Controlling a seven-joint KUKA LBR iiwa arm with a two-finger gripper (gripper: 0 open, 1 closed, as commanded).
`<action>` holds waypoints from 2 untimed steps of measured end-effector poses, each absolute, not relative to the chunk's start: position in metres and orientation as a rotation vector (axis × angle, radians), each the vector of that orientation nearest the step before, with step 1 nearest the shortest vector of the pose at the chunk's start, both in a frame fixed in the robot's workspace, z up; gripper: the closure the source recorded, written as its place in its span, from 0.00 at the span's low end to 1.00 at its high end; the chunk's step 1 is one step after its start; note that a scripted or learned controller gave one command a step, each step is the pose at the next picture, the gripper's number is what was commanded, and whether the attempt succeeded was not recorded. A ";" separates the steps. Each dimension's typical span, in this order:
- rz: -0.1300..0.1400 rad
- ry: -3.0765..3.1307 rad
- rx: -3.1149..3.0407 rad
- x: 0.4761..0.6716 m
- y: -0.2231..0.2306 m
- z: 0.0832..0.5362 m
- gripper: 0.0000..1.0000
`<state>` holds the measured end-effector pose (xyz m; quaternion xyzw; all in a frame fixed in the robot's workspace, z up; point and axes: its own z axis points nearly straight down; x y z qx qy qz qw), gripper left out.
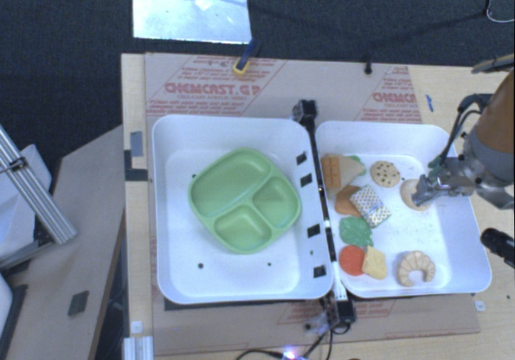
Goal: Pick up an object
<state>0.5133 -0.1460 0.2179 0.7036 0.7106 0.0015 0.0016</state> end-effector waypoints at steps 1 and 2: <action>0.006 2.230 2.208 0.562 -0.104 0.221 1.00; 0.006 2.230 2.209 0.594 -0.060 0.226 1.00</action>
